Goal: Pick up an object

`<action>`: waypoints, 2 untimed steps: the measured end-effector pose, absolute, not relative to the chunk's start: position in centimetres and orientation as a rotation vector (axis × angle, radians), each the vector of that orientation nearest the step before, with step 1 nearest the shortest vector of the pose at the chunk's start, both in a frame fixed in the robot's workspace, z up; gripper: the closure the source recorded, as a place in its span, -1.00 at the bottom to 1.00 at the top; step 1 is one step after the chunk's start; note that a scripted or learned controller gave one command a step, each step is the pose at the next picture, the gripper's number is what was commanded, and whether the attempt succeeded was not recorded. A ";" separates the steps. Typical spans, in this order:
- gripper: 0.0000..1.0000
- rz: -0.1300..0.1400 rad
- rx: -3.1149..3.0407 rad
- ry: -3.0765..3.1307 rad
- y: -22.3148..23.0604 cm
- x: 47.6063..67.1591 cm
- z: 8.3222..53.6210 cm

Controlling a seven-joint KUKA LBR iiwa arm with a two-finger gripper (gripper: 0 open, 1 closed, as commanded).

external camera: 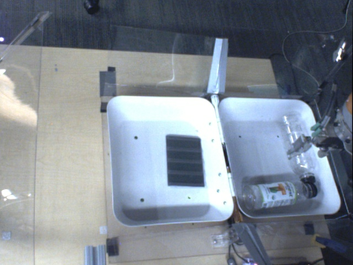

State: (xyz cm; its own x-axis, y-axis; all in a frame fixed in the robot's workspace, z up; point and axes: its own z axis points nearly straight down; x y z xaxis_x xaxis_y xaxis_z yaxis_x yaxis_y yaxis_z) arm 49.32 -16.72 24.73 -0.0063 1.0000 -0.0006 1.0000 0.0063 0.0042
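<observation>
Clear plastic bottle w/ green-orange label and black cap (276, 194) lies on its side at the front of the right white bin (248, 120), untouched. Pincer (302, 143) sits near the bin's right wall, just above the bottle; can't tell its state. Left white bin (138, 120) has a dark ribbed pad (185, 160). Pick not done imo.

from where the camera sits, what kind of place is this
Probably a robotics lab test cell: two shallow white bins side by side on a wooden bench, loose cables, and dark carpet beyond.
</observation>
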 end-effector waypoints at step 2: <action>-1.00 0.006 2.108 2.321 -20.0 55.1 11.9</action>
